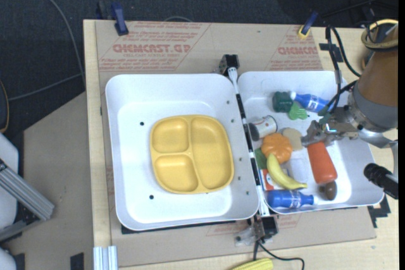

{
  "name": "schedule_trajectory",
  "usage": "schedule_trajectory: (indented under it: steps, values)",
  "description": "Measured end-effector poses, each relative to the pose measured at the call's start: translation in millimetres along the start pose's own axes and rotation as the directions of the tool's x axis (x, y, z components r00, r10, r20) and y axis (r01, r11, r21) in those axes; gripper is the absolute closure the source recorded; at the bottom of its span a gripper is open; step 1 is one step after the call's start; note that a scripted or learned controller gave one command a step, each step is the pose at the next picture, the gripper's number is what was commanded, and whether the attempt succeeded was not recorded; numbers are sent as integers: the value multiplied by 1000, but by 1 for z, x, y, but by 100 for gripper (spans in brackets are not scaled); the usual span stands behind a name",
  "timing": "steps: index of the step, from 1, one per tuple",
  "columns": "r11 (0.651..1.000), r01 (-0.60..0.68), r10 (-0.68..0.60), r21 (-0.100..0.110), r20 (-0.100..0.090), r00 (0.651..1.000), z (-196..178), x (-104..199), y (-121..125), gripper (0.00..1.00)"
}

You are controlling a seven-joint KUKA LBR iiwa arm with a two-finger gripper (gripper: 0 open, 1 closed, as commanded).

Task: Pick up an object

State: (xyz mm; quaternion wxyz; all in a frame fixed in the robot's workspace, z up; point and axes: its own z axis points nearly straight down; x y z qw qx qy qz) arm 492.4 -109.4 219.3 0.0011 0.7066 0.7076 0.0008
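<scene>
Dark carpet surrounds a cardboard-topped bench (190, 41) with red printing, and on it we see two shallow white bins side by side. The left bin (126, 98) carries a yellow divided tray (191, 153) near its middle. The right bin (354, 196) holds the clutter we care about.

The arm (380, 82) comes in over the right bin's right edge, and the gripper (319, 129) hangs just above the bin's middle. Its metal parts blur into the objects below, so we cannot tell how it is set, and we see nothing clearly held in it.

Directly under and slightly toward the near edge from the gripper lies an orange-red cylinder (322, 162), its long axis running roughly from the far edge toward the near edge of the bin. We judge this the likeliest target. The coming move would then be mostly a descent with a small shift toward the near edge, closing across the cylinder's short width.

To the cylinder's left sit an orange fruit (277, 145) and a banana (285, 175), the banana curving toward the near edge. A blue bottle (290, 200) lies along the near edge, and a small brown item (328, 190) rests just off the cylinder's near end. Toward the far edge are a green piece (290, 105) and a second blue bottle (313, 102).

The brown item touching or nearly touching the cylinder's end could get nudged.
</scene>
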Motion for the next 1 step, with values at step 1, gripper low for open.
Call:
schedule_trajectory:
  steps: [1]
  values:
    - [1000,0,0,1,-1,1000,13,81,34,100]
